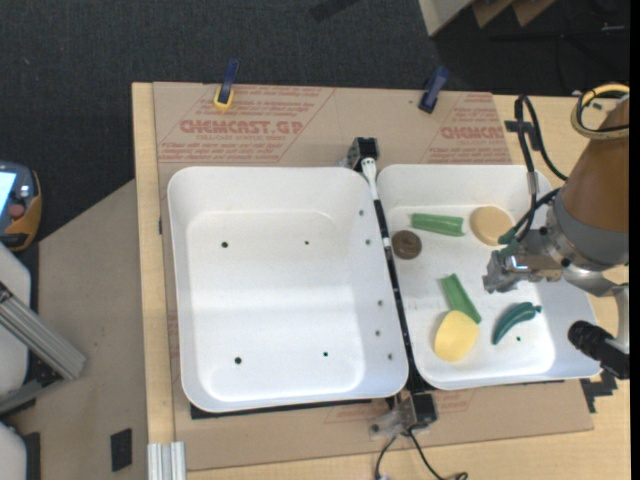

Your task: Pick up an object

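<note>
Gripper (507, 271) hangs over the right bin (430, 368), near its 3 o'clock edge; open or closed, cannot tell. In that bin: brown disc (406, 244) at 9 o'clock, green stick (437, 224) and tan round (490, 224) toward 12, green wedge (460, 297) center, yellow lump (455, 336) at 6, dark green pepper (515, 319) at 5. Left bin (200, 368) alongside.

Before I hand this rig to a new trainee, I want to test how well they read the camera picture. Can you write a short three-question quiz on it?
1. True or false: the yellow lemon lies in the left bin.
2. How many green things lie in the right bin? A) one B) three C) five
3. Fill in: the brown disc sits close to the ____ between the bins.

Key: 1 false; 2 B; 3 divider.
</note>
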Tool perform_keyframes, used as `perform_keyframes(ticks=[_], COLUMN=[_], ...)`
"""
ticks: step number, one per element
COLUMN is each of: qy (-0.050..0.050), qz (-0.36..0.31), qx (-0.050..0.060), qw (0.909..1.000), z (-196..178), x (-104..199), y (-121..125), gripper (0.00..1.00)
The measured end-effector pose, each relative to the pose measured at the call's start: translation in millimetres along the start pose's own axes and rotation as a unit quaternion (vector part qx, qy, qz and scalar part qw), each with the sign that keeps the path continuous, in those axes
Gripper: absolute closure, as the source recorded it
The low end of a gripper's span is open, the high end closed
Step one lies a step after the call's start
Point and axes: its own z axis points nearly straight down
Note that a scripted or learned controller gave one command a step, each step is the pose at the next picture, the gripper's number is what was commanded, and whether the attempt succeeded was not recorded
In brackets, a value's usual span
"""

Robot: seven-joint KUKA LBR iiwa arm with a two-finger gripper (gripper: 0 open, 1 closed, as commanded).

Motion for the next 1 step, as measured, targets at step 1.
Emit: perform_keyframes(ticks=[1], qy=[0.002], qz=[-0.007], qx=[-0.006], qw=[1.0000], z=[-116.3], x=[52.4], y=[4.5], gripper=[1.00])
